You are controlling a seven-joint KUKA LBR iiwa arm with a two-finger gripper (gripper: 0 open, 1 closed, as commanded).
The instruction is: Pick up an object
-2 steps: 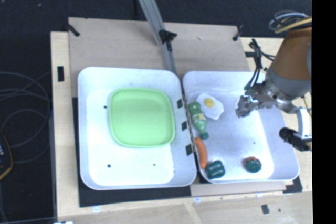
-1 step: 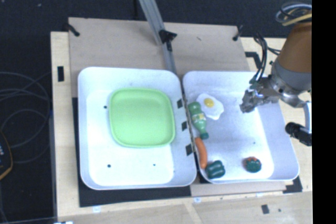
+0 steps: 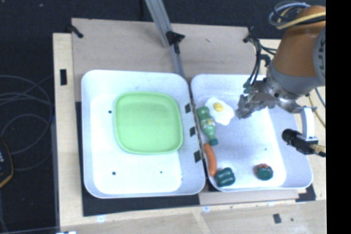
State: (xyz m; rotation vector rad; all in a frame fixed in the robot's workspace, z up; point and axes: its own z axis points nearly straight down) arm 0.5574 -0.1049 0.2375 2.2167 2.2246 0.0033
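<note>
My gripper [image 3: 244, 108] hangs over the right bin [image 3: 247, 137], just right of a white fried egg toy [image 3: 220, 111] with a yellow yolk. Along the bin's left wall lies a green bottle-like toy [image 3: 206, 124], with an orange carrot [image 3: 210, 158] below it. A dark green pepper-like piece [image 3: 224, 176] sits at the front left. At the front right rests a round toy, red and green [image 3: 264, 171]. Nothing shows between the fingers.
The left bin [image 3: 98, 134] holds a light green square plate [image 3: 148, 122]. A grey metal pole [image 3: 156, 3] slants down from the top to the bins' back edge. Cables and a black fitting [image 3: 299, 141] sit at the right bin's right rim.
</note>
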